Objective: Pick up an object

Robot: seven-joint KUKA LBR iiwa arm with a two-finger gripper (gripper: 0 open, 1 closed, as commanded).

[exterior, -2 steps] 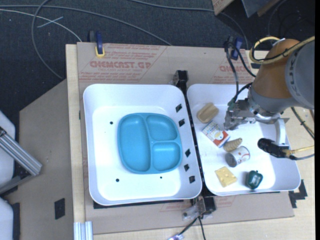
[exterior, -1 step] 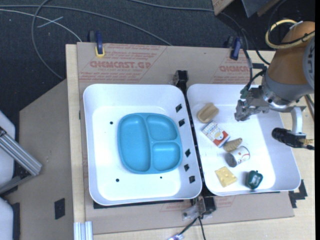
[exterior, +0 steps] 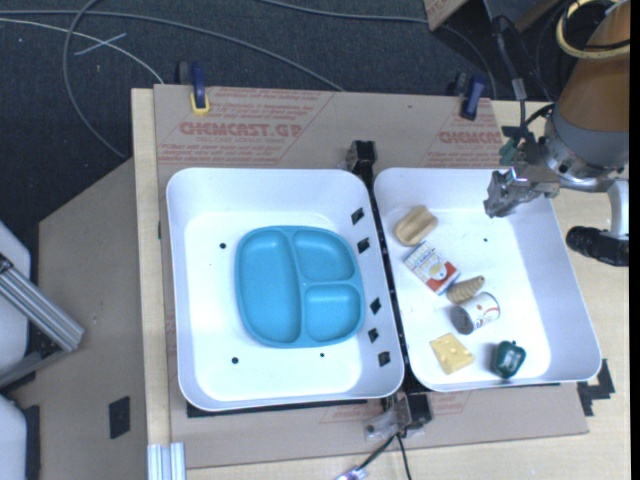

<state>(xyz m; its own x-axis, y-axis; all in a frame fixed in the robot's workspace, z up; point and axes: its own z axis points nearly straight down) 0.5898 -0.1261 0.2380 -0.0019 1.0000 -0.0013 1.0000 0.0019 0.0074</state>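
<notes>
My gripper (exterior: 497, 200) hangs over the far right part of the right bin (exterior: 560, 268), above and to the right of a tan bread roll (exterior: 414, 224). Nothing shows between its fingers. Below the roll lie a small red and white carton (exterior: 431, 267), a brown oblong piece (exterior: 465, 289), a white cup on its side (exterior: 476, 312), a yellow cheese wedge (exterior: 452, 352) and a dark green object (exterior: 507, 358). All of these rest on the bin floor, left of and nearer than the gripper.
The left bin (exterior: 200, 268) holds a blue divided plate (exterior: 299, 285). A black divider (exterior: 372, 258) runs between the bins. Blue clamps (exterior: 199, 86) (exterior: 472, 96) grip the board's far edge. The arm's body (exterior: 600, 78) rises at the right.
</notes>
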